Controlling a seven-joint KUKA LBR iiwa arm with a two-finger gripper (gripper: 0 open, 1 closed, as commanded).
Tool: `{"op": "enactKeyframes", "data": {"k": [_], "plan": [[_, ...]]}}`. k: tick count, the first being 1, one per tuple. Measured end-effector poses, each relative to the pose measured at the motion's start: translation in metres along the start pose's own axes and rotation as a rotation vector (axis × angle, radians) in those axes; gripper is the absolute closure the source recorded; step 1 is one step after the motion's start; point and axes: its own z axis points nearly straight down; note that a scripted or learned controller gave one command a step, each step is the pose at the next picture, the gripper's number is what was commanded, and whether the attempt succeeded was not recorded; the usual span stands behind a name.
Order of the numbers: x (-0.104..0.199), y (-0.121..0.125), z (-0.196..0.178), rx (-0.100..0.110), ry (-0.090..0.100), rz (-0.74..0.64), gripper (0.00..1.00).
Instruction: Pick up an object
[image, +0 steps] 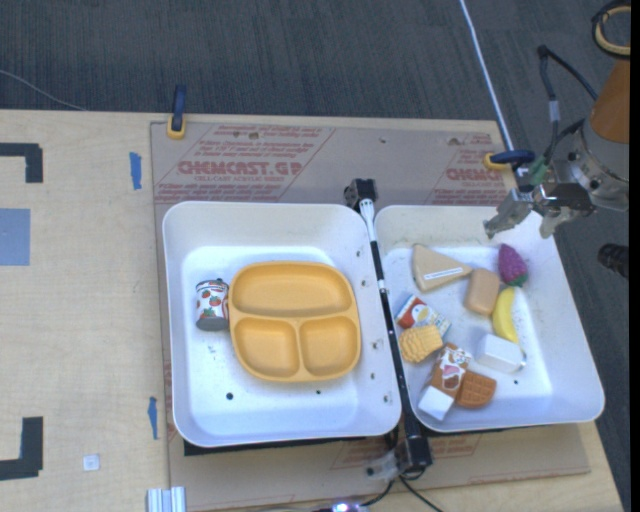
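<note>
The fingers (521, 224) hang spread apart with nothing between them, above the far right corner of the right bin (580, 385), just beside the purple grape bunch (512, 263) below them. They belong to the grey arm (608, 130), which reaches in from the right edge.

The worktop (80, 300) is pale wood, with a printed cardboard sheet (300, 165) under both bins. The left bin (190, 400) holds a yellow divided plate (295, 320) with three compartments, lying flat near the middle. A small red-and-white can (211, 303) lies just beside the plate's left edge.

The right bin carries the loose toy food that could be picked up. A tan sandwich wedge (436, 267) lies near the far wall, and a tan bread-like piece (482, 292) sits to its right. A yellow banana (505, 313) lies next to that piece, below the grapes. A white block (499, 352) rests under the banana's lower end. Toward the bin's left side are a red-and-white packet (413, 313) and a yellow corn-like piece (421, 343), touching. Nearer the front wall sit a brown waffle-like piece (475, 389), another small printed packet (451, 367) and a small white cube (435, 402), close together.
</note>
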Motion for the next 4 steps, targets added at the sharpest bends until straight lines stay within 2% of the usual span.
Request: {"op": "enactKeyframes", "data": {"k": [1,2,4], "plan": [[0.022,-0.017,0.147,-0.016,-0.005,0.001,0.0],[0.023,-0.023,0.148,-0.025,-0.008,-0.001,0.0],[0.019,-0.031,0.149,-0.03,-0.013,0.001,0.0]]}}
